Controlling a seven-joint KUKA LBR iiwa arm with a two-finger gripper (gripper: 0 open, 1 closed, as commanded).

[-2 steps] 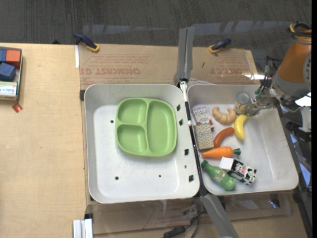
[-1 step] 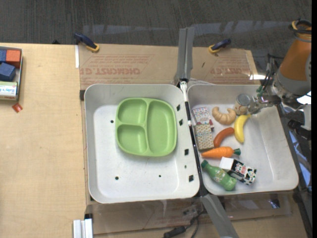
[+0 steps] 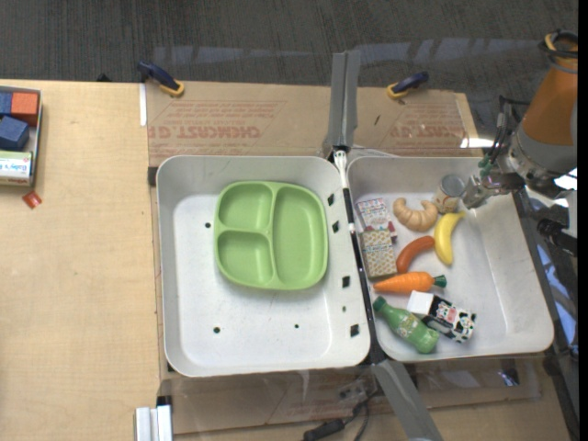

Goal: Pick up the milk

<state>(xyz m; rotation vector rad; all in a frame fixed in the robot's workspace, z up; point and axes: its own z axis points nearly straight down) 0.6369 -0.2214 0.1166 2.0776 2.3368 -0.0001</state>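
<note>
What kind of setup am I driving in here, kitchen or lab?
Likely a robotics lab bench, not a kitchen: two white bins sit on cardboard held by clamps, the food such as the banana looks like toys, and the milk is a small carton.

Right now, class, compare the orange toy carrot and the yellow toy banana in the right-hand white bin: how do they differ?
The orange toy carrot lies crosswise, green tip toward the bin's right; the yellow toy banana runs nearly front to back. The carrot is straight and tapered; the banana curves. The carrot sits nearer the bin's front, the banana farther back, closer to the hand. Both are toy foods lying flat in the right-hand white bin.
</note>
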